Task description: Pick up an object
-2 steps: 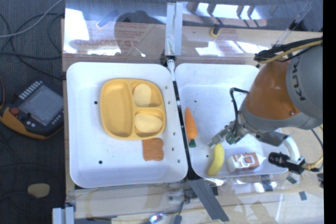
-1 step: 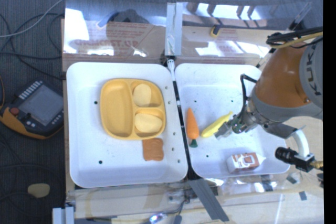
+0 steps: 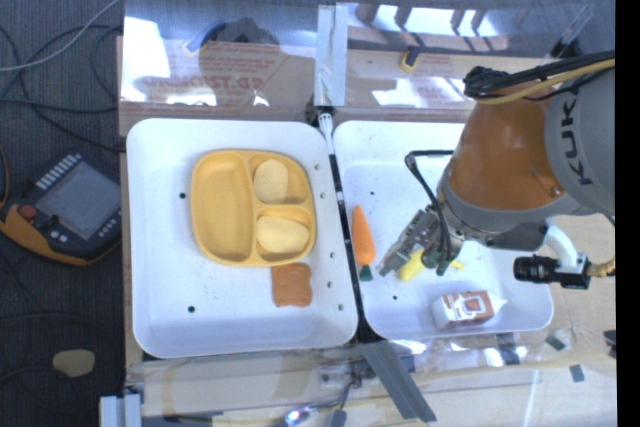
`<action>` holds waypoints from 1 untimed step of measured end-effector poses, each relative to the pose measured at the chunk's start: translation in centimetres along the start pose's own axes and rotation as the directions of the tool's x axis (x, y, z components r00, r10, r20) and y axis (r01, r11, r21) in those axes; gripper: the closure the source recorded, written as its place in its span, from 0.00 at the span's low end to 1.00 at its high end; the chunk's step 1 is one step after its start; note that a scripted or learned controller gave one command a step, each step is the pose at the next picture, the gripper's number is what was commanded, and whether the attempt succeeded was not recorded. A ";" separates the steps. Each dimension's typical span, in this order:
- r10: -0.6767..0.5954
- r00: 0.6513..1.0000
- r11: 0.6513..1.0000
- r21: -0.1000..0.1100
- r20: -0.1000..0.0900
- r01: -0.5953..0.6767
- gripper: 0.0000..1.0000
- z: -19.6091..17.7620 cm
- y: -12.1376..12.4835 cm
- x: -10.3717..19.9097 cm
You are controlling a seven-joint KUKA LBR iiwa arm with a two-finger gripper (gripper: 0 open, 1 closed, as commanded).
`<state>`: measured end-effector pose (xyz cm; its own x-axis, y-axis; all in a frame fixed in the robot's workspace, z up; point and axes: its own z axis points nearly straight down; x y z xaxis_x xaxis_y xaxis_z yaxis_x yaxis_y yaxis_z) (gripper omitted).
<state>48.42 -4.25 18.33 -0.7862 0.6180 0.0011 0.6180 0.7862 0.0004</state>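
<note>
Reaching: the grey and orange arm comes in from the right and hangs low over the right bin.
Pincer: the gripper sits just above a small cluster of yellow and green pieces; its metal parts blur into that cluster, so I cannot tell how wide it stands or whether it has hold of anything.
Nearest thing: that yellow and green clutter lies near the middle of the right bin, directly under the tool.
Carrot: a toy carrot lies lengthwise by the bin's left wall, just beside the cluster.
Box: a small carton rests apart, toward the bin's near edge.
Left bin: a yellow divided tray holds two pale rounds, with a brown slab touching its near edge.
Handling: the carrot looks like light, stiff, smooth plastic and may roll or slip; I would take it across its thick middle. The carton seems light and crushable, best pinched on its flat sides.
</note>
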 end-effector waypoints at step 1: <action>-0.107 0.994 0.994 0.003 0.001 0.107 0.00 6.0 -6.3 -5.7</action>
<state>48.97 -12.73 12.31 -0.8479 0.5302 0.0004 0.5302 0.8479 -0.0023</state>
